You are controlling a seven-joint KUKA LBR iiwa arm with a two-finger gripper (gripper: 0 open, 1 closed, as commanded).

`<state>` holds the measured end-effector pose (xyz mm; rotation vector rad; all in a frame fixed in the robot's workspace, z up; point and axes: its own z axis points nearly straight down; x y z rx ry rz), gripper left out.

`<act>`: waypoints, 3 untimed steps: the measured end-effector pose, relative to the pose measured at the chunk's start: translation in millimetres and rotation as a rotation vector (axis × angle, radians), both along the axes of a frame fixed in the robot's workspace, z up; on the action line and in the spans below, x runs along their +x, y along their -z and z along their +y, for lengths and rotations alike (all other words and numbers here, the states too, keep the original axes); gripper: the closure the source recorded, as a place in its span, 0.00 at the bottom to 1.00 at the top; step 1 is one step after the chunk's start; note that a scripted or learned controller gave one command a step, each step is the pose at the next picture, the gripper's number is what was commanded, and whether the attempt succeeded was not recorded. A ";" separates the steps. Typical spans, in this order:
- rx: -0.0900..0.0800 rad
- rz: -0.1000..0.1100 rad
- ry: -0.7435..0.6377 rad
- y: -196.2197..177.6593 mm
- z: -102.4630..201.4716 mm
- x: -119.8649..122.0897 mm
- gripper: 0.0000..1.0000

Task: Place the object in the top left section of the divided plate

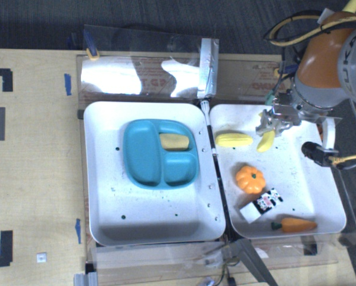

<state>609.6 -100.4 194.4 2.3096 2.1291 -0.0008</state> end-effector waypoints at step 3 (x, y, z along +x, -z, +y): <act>0.001 -0.008 0.339 107.4 -48.5 -117.4 1.00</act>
